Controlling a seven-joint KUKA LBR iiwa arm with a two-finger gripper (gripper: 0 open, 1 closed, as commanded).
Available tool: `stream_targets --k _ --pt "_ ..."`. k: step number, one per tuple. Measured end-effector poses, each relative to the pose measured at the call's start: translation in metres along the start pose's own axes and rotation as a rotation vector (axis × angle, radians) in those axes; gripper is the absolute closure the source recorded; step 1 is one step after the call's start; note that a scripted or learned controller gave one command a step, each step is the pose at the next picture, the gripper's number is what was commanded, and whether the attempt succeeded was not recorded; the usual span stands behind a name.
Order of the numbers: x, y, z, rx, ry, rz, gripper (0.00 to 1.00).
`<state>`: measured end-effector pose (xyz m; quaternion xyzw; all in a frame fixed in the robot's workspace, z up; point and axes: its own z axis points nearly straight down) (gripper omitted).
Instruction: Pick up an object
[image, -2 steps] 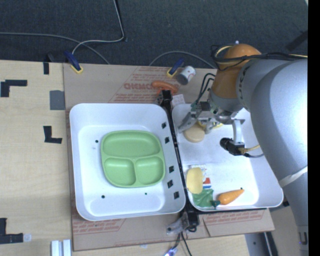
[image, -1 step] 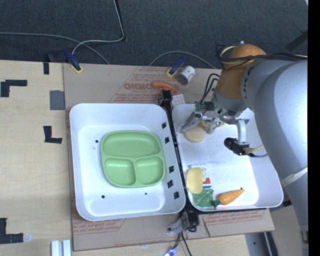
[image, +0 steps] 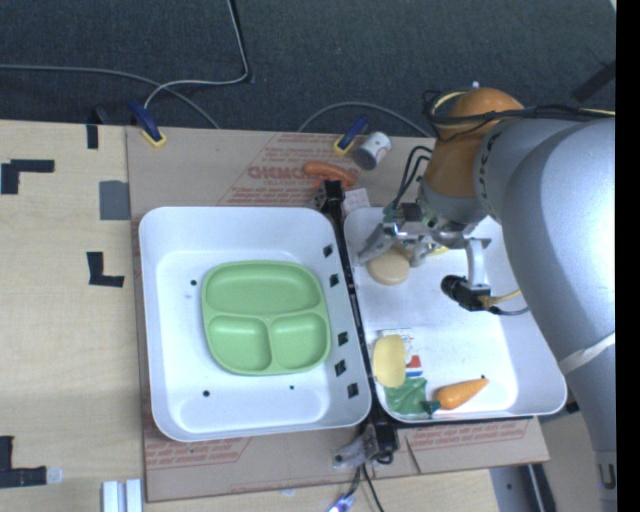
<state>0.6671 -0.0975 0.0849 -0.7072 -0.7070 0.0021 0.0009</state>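
My gripper (image: 400, 243) hangs low over the far left corner of the right bin (image: 520, 330). A pale beige rounded object (image: 389, 269) lies on the bin floor right under and in front of it, partly covered by it. Near the bin's front edge lie a yellow rounded item (image: 389, 360), an orange carrot (image: 462, 393) and a green leafy piece (image: 405, 398). The arm's grey body and orange band (image: 470, 140) cover the bin's right side.
The left bin (image: 170, 250) holds a green divided plate (image: 267, 316). A black divider with clips (image: 343, 300) runs between the bins. Behind the bins on the cardboard lie a red-orange item (image: 328, 171), a small grey cylinder (image: 372, 150) and cables.
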Motion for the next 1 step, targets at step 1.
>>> stream_targets --k 1 --pt "0.0005 0.0003 -0.0096 -0.001 0.0 -0.002 1.0"
